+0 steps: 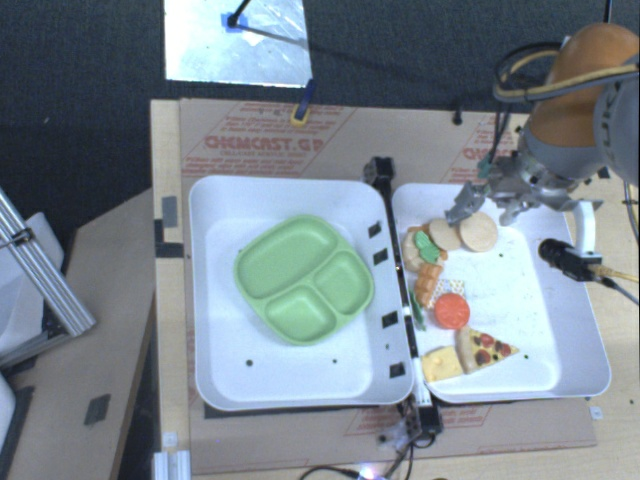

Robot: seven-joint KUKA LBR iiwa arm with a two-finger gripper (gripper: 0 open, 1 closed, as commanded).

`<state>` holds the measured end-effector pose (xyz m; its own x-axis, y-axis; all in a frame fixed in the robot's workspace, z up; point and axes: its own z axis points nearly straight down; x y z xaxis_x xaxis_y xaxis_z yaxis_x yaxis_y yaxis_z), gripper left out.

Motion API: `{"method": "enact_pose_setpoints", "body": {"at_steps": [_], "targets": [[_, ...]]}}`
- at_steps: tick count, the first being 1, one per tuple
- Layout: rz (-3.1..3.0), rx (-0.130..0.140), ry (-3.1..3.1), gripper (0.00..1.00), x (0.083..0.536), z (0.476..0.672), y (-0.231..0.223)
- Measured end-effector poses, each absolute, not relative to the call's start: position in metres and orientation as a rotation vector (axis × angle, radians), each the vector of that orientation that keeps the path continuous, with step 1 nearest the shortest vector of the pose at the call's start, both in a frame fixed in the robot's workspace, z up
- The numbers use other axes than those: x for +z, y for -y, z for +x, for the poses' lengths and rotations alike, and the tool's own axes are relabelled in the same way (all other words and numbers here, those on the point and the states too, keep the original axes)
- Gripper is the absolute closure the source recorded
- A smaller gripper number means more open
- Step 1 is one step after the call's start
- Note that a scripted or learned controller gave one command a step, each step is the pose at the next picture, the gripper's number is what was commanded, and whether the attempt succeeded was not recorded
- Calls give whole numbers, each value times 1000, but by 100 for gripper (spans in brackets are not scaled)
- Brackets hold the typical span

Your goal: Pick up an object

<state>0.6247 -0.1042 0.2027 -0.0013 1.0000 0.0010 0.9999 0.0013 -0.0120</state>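
**Gripper poised over far end of right bin**

Food items are clustered in the right bin (570,368); a round tan cookie (478,234) lies farthest, showing no long axis. The gripper (490,203) is seen just beyond it, toward the far side. Whether it is clenched or released cannot be told.

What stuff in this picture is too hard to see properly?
- Gripper: the wrist hides its fingers in the camera view, so open or shut is unclear.
- Arm: cut off by the right edge.
- Green food: partly under the tan round piece.
- Small spotted piece: too tiny to identify.
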Motion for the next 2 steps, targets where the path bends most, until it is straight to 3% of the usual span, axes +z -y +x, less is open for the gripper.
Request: {"method": "enact_pose_setpoints", "body": {"at_steps": [1,2], "targets": [[-2219,-1,2226,0,211,627,104],[-2218,3,2221,0,150,621,102]]}}
